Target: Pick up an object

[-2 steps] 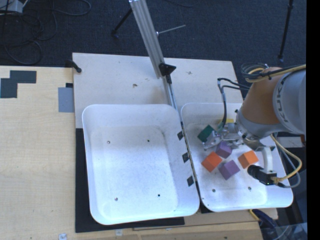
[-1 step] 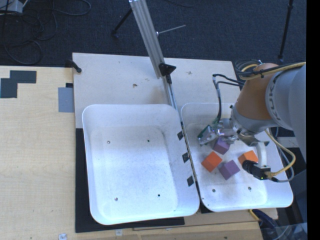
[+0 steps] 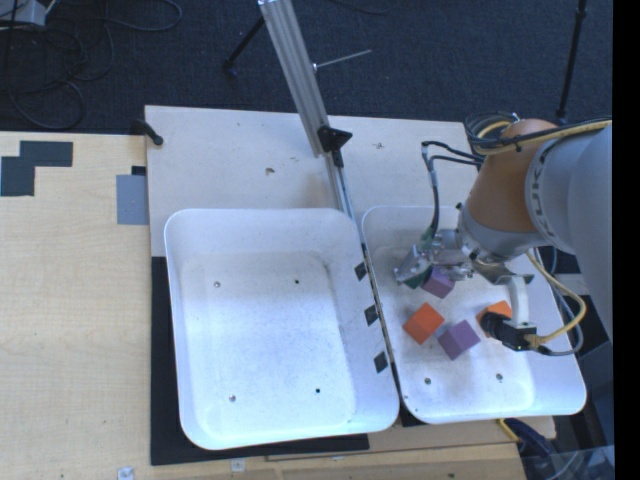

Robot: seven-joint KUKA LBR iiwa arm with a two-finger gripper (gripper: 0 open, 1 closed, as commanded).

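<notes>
- Purple cube (image 3: 459,338) lies nearest us in the right bin (image 3: 560,393), with an orange cube (image 3: 423,322) just beside it on its left.
- Farther back, a second purple block (image 3: 438,284) sits right at the tool (image 3: 432,268), just below and to the right of its tip, so we judge it the likeliest target.
- We cannot tell from this slant whether the tool is parted, closed, or clamped on that block.
- An orange piece (image 3: 496,311) rests near the wrist cabling, to the right.
- Across the divider, the left bin (image 3: 190,238) sits on the bench (image 3: 230,158).
</notes>
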